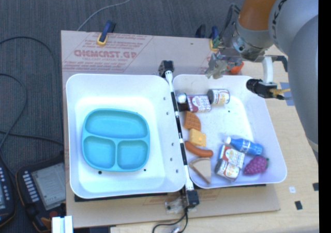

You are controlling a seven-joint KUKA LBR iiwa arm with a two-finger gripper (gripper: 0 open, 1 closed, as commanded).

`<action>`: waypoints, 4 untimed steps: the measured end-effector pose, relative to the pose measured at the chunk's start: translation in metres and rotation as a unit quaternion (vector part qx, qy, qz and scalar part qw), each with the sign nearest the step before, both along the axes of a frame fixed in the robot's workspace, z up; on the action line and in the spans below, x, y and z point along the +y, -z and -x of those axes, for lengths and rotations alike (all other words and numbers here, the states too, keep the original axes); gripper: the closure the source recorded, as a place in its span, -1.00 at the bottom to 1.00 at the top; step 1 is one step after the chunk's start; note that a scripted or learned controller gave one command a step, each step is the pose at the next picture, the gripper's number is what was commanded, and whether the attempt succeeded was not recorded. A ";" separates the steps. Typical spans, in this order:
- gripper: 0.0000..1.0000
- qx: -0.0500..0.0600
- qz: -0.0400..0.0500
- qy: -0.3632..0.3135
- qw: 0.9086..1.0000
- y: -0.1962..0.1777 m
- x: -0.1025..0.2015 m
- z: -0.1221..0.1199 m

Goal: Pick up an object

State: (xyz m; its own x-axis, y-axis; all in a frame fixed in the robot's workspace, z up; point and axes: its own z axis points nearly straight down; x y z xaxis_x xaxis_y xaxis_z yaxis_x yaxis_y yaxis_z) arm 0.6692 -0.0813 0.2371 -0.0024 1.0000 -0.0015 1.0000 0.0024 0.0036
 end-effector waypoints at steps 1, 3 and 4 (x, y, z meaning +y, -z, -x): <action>1.00 0.002 0.000 0.001 1.000 0.012 -0.024 0.033; 1.00 0.002 -0.001 0.001 1.000 0.032 0.007 0.050; 1.00 0.002 0.000 0.001 1.000 0.046 0.014 0.019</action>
State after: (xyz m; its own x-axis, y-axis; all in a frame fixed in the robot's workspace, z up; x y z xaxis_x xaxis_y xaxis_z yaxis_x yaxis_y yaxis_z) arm 0.6505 -0.0678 0.1909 -0.0010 1.0000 -0.0011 1.0000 0.0010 -0.0005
